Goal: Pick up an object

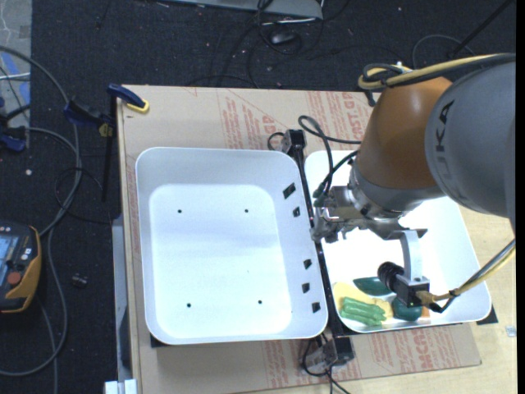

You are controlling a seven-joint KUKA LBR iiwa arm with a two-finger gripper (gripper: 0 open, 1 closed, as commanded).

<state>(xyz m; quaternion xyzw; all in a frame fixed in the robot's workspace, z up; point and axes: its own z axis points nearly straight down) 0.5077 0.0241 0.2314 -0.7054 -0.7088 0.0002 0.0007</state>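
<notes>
My gripper point(332, 220) hangs over the left side of the right bin point(459, 220), close to the wall shared with the left bin. The grey arm with its orange band covers most of that bin. At the right bin's front lie a green ridged object point(362, 311), a yellow piece point(348, 290) just behind it, and a dark teal object point(373, 284) beside that. Another teal bit point(407, 309) peeks out further right. All of these lie in front of the gripper, apart from it.
The left bin point(156, 179) stands beside the right one on a brown board. Black clips point(305, 263) line the wall between the bins. A blue and yellow clamp point(127, 98) sits at the board's back left corner. Cables run over the dark floor around it.
</notes>
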